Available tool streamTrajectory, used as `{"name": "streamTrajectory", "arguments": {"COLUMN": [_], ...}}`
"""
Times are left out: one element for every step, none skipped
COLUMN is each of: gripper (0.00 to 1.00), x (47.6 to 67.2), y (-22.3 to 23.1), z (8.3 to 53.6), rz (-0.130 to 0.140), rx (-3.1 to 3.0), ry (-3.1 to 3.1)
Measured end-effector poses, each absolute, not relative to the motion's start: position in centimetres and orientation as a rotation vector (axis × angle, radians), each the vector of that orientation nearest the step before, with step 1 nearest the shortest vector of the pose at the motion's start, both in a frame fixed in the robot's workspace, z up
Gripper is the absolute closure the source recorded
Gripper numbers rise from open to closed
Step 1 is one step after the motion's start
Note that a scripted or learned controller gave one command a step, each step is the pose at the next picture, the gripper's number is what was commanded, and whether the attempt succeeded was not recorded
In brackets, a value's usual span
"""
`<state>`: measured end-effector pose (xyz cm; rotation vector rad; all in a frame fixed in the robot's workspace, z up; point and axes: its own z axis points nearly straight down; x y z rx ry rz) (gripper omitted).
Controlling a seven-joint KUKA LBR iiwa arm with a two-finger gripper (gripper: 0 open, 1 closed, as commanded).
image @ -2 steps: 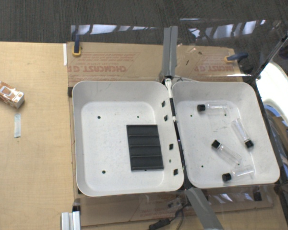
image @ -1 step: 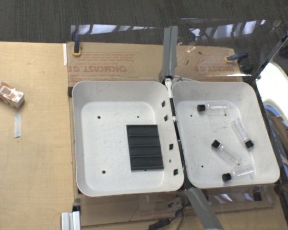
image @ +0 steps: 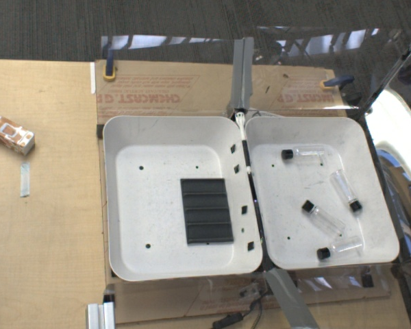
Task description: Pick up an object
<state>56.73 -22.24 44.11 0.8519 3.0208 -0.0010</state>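
in the camera view the pick looked not yet begun: every object lay flat on a bin floor, none lifted. the left bin, a shallow white plastic tray with rounded corners and a speckled floor, held a black ribbed rectangular block near its middle. the right bin, of the same make, held four clear vials with black caps: one near the top, one toward the right wall, one in the middle, one by the lower rim, all well apart. whether the fingers were apart or together could not be told. any vial or the block was left to grasp; the smooth round vials seemed likely to roll.
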Motion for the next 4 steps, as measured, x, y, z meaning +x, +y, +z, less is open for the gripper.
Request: {"name": "streamTrajectory", "arguments": {"gripper": [1.00,1.00,1.00,1.00], "x": [58.4,60.7,61.7,64.6], "y": [-22.2,-22.1,-22.1,-22.1], "z": [44.2,44.2,44.2,44.2], "rz": [-0.001,-0.001,-0.001,-0.001], "rx": [0.696,0.528,0.371,0.188], "ry": [3.059,3.093,3.115,3.131]}}
